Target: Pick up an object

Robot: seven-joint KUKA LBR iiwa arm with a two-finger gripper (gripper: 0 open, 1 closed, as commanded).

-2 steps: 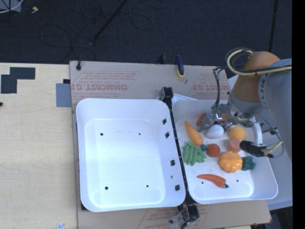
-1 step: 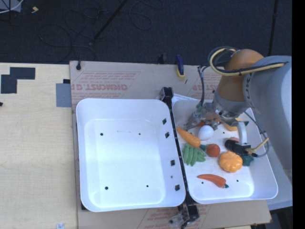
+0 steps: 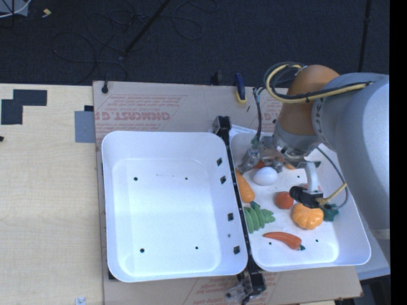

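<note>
1. lowest in the frame, at the bottom centre, a black clamp [image 3: 249,286] sits where the two bins meet, on the brown cardboard sheet [image 3: 152,110] covering the surface [image 3: 44,189].
2. the left bin [image 3: 117,170] fills the middle of the picture; its white floor shows a few small dark holes.
3. the right bin [image 3: 346,250] lies at the right of centre, touching the left bin along a black divider strip.
4. in the right bin: a red chili pepper [image 3: 283,239] near the lower edge, a green leafy vegetable [image 3: 259,218] beside the divider, a carrot [image 3: 244,187] above it, a white egg [image 3: 265,176], a small red tomato [image 3: 283,200], and an orange pumpkin [image 3: 307,216].
5. the grey arm [image 3: 356,138] with its orange band enters from the right of the frame, reaching over the upper part of the right bin.
6. the claw [image 3: 259,159] hangs just above the egg, perhaps touching it; whether it is apart or together i cannot tell, the view being cluttered there.
</note>
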